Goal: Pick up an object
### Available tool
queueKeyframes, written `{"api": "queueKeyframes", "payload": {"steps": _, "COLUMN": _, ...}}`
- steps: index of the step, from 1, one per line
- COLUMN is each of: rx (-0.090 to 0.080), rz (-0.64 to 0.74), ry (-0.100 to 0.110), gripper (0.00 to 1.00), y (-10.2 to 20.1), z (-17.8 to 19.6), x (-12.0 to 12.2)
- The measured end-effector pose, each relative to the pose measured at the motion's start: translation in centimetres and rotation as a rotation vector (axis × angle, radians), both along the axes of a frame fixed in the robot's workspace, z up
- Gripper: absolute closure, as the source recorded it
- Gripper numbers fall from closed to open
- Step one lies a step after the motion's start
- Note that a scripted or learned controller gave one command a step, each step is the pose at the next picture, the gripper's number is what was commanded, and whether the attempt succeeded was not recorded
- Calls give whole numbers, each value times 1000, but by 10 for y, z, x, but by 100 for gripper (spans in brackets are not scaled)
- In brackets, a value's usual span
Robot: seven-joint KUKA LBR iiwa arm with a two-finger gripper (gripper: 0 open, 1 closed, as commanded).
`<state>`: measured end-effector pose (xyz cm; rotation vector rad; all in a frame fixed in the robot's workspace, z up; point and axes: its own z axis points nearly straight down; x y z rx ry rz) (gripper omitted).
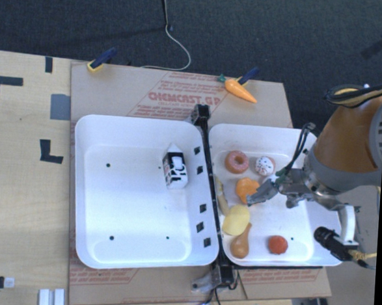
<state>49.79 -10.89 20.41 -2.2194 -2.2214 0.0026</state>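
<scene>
Claw [261,194] low in right bin [303,138], tips beside orange piece [246,187]; cannot tell whether it grips anything. Donut [236,161], yellow fruit [236,219] and red ball [276,244] nearby. Left bin [87,193]: small carton [175,169] near its right wall.

An orange toy carrot [240,90] lies on the cardboard sheet [175,95] behind the bins, near a blue clamp [101,59].

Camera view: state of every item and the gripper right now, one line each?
Gripper: low in right bin, at orange piece, grip unclear.
Orange piece: lying, right bin.
Donut: flat, right bin.
Milk carton: on its side, left bin.
Carrot: on cardboard, outside bins.
</scene>
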Motion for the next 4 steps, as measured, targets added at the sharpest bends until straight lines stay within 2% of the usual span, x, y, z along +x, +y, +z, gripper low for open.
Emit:
{"api": "queueKeyframes", "payload": {"steps": 1, "rx": -3, "rz": 5, "ry": -12, "gripper": 0, "y": -17, "z": -123, "x": 120}}
{"api": "queueKeyframes", "payload": {"steps": 2, "rx": -9, "rz": -2, "ry": -10, "gripper": 0, "y": 10, "z": -118, "x": 94}}
{"api": "queueKeyframes", "payload": {"steps": 3, "rx": -8, "rz": -3, "ry": -7, "gripper": 100, "y": 9, "z": -108, "x": 94}}
{"api": "queueKeyframes", "payload": {"steps": 4, "rx": 2, "rz": 9, "ry": -8, "gripper": 100, "y": 118, "z": -15, "x": 111}}
